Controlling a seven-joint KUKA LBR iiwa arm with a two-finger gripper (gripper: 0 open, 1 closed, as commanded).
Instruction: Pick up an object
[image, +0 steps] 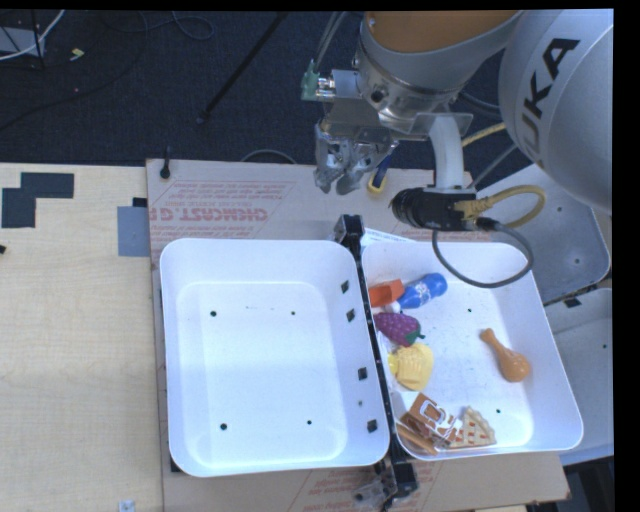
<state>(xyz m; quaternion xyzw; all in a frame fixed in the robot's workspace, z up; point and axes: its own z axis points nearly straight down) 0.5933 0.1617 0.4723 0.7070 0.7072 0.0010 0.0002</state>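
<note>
Toys (418, 365) are clustered against the right bin's (545, 300) nine o'clock wall, while the tool (343, 172), raised at twelve o'clock, is carried with nothing visibly held, its opening impossible to tell.

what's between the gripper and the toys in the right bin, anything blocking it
Nothing visible blocks it. The gripper hangs above the bench beyond the bins' far edge. The toys, such as the purple grapes, yellow toy and orange drumstick, lie uncovered in the right bin, open from above.
</note>
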